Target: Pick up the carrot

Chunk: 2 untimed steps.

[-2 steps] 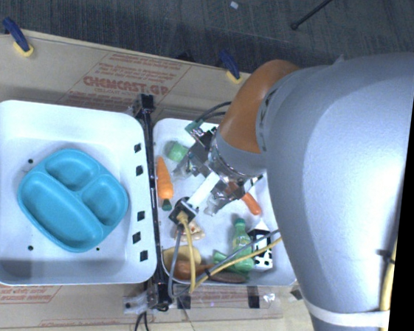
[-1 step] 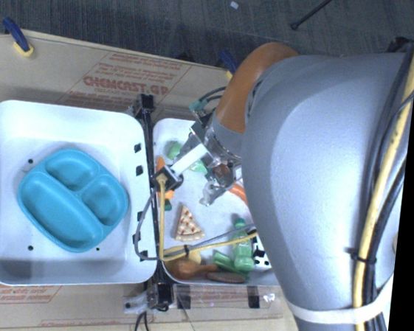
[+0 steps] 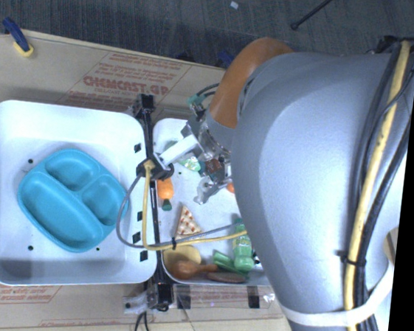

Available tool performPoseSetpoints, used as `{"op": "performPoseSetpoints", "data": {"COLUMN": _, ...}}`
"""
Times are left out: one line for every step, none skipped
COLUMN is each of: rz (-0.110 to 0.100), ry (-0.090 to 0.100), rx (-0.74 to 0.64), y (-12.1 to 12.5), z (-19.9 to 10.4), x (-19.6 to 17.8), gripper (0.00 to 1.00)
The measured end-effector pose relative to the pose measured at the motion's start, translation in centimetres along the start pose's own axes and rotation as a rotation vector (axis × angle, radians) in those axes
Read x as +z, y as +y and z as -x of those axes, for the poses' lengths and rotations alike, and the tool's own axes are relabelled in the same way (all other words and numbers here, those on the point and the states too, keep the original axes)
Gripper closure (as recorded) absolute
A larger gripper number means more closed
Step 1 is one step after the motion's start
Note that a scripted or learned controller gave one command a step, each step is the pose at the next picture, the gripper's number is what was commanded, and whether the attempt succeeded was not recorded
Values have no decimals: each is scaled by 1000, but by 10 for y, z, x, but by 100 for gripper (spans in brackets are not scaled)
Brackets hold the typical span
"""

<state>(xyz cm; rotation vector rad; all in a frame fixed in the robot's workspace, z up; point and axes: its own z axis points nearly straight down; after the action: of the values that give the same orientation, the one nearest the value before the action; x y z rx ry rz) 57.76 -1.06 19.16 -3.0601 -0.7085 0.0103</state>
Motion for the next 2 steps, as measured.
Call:
{"op": "performPoseSetpoints", "data": {"rz": -8, "ry": -9, "rx": 186, "y": -8, "z": 24, "x": 2, "gripper": 0}}
{"op": "performPoseSetpoints", "data": {"rz": -9, "ry": -7, "rx": 186, "y": -9, "z": 24, "x": 2, "gripper": 0}}
